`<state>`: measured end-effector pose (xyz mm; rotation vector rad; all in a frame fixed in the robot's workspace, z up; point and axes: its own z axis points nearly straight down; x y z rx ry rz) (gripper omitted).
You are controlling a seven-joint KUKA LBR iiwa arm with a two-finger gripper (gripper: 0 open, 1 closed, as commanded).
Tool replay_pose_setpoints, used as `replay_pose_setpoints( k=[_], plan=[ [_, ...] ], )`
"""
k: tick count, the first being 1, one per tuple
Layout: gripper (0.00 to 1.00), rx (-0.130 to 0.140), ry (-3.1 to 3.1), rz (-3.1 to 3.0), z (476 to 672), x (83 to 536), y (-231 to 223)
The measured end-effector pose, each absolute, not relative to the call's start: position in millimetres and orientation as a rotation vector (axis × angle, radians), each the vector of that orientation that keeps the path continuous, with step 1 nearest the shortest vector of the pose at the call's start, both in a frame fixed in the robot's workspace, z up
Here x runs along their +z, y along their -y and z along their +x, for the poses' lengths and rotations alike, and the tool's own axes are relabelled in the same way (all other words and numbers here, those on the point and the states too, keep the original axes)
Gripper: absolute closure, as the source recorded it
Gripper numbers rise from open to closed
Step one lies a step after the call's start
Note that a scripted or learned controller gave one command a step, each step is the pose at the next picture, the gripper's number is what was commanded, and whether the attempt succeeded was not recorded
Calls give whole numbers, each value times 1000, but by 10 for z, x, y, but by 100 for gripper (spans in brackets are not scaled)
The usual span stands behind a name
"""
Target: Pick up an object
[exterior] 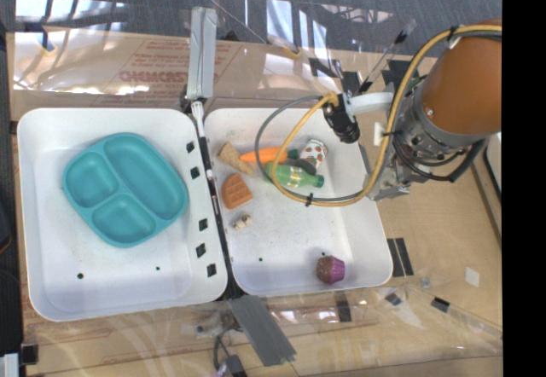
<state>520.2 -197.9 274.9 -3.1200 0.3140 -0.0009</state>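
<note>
Seen from above at a slant, two shallow white bins sit side by side on a pale bench (pixel 444 239). The left bin (pixel 34 196) holds a teal plate (pixel 125 188) with three compartments, lying flat and turned at an angle. The right bin (pixel 281 260) holds the loose objects to pick from, most of them clustered in its upper half. A tan cone-shaped piece (pixel 230 155) lies near the bin's left wall with an orange carrot (pixel 260 156) just beside it, pointing right. The carrot's far end meets a green and yellow bottle (pixel 294 176) lying on its side, and a small patterned cup (pixel 314 151) is tipped over against the bottle's upper side. Below the cone is a brown waffle-like square (pixel 237 190), and below that a small pale lump (pixel 241 220) too small to identify. Well apart from the rest, near the bin's lower right corner, sits a round dark purple object (pixel 331 269). The grey arm (pixel 465 85) with its orange band reaches in from the right, and its gripper (pixel 394 182) hangs at the right bin's right-hand rim — apart from the clustered objects. From this angle, how far the gripper is open and whether it has hold of anything cannot be told.
</note>
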Motion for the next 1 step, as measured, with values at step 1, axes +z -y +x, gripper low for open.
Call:
replay_pose_setpoints(
  k=[1],
  plan=[
    [100,-13,-310,-3119,5671,3051,2022]
  ],
)
